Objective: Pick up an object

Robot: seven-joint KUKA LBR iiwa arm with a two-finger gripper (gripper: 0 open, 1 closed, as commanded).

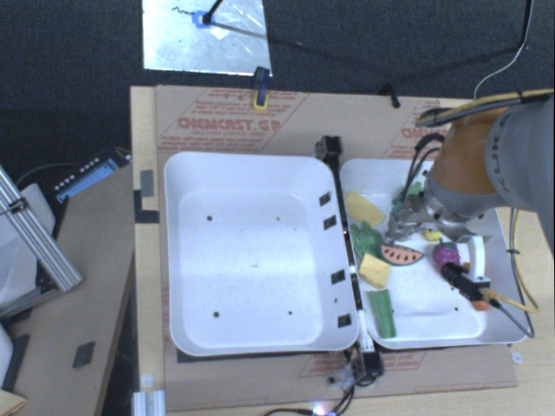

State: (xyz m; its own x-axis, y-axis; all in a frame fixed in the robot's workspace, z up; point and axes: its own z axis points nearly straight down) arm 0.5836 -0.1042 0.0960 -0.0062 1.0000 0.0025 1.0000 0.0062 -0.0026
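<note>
My gripper point(400, 227) hangs low over the middle of the right bin point(434, 323), the grey arm with its orange band coming in from the right. Just below it lies a watermelon slice point(401, 254). Left of it are a yellow piece point(363, 207) and a green leafy piece point(365, 237). A yellow block point(375, 270) and a green stick point(381, 312) lie nearer the front. To the gripper's right sit a purple piece point(446, 254) and a small yellow piece point(431, 235), both partly hidden by the wrist.
The left bin point(186, 232) stands beside the right one, with a black clip-studded divider point(334, 224) between them. Both rest on a cardboard sheet point(225, 120). A shiny metal plate point(204, 24) lies at the back.
</note>
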